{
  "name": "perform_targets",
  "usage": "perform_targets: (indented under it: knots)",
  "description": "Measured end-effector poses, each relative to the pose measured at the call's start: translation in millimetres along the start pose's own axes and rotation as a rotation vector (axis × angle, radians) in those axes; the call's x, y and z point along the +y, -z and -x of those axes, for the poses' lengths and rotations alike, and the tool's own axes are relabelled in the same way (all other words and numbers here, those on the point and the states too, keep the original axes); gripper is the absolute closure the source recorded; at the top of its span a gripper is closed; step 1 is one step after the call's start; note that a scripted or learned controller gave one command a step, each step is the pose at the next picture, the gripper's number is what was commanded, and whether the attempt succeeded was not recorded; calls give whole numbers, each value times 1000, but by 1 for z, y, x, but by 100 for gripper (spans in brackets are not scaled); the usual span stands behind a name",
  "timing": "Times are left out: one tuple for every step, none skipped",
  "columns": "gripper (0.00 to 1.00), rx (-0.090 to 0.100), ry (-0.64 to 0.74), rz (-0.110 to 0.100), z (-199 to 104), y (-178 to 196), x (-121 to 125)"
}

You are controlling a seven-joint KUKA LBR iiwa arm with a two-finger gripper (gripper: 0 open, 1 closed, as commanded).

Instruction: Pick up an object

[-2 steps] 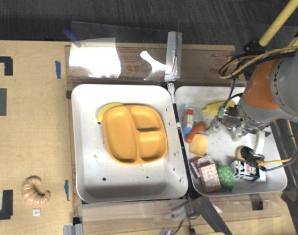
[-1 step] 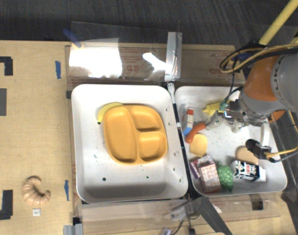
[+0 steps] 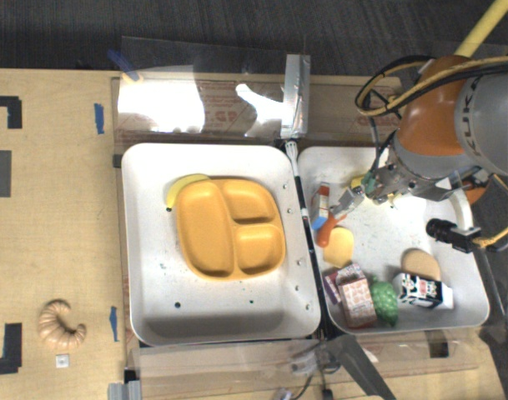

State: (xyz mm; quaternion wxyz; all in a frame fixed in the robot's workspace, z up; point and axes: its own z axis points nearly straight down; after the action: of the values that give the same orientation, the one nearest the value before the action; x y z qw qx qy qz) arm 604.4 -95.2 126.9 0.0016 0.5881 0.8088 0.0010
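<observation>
My gripper (image 3: pixel 347 202) hangs over the upper left part of the right bin (image 3: pixel 466 302), reaching in from the right under the orange wrist band. Just left of it lies a red marker-like stick (image 3: pixel 322 197) with a blue piece (image 3: pixel 319 222) below it. A yellow-orange ball (image 3: pixel 339 245) sits under the gripper's tip, apart from it. Lower in the bin are a maroon and pink box (image 3: pixel 352 294), a green lumpy item (image 3: pixel 385 300), a black-and-white carton (image 3: pixel 424 291) and a tan bread-like piece (image 3: pixel 421 262).
The left bin (image 3: pixel 145 223) holds an orange divided tray (image 3: pixel 228 226) lying over a yellow item (image 3: pixel 181 186). A croissant-like toy (image 3: pixel 62 323) lies on the wooden bench at far left. Cables loop above the arm at top right.
</observation>
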Motion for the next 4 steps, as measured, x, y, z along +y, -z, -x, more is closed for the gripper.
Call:
perform_targets:
  knots:
    - [0, 6, -44, -12, 35, -40, 28]
    - [0, 42, -109, -50, 47, -40, 42]
    - [0, 0, -110, 2, 1, -39, -4]
    - [0, 17, -52, -41, 23, -28, 37]
